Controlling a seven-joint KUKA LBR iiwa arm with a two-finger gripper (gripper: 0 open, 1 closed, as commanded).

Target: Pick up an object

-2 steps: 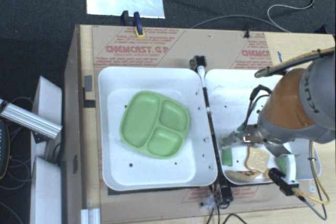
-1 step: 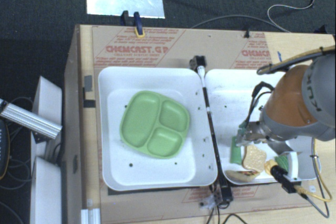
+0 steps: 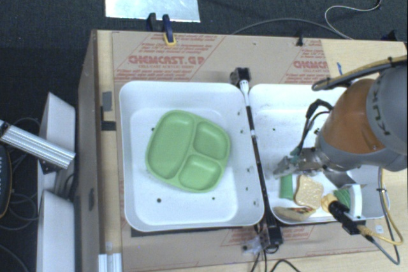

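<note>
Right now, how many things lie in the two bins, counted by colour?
Green: 2, the divided plate in the left bin and a small block in the right bin.
Tan: 1, a bread-like piece.
Total: 3, as far as visible.

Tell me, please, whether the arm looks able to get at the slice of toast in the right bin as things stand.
Probably yes: the toast lies uncovered near the right bin's front edge, and the gripper hangs just above and beside it. A green block crowds its left side.

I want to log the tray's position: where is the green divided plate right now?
In the camera view the green divided plate lies flat in the middle of the left bin, apart from its walls, across the divider from the arm.
</note>
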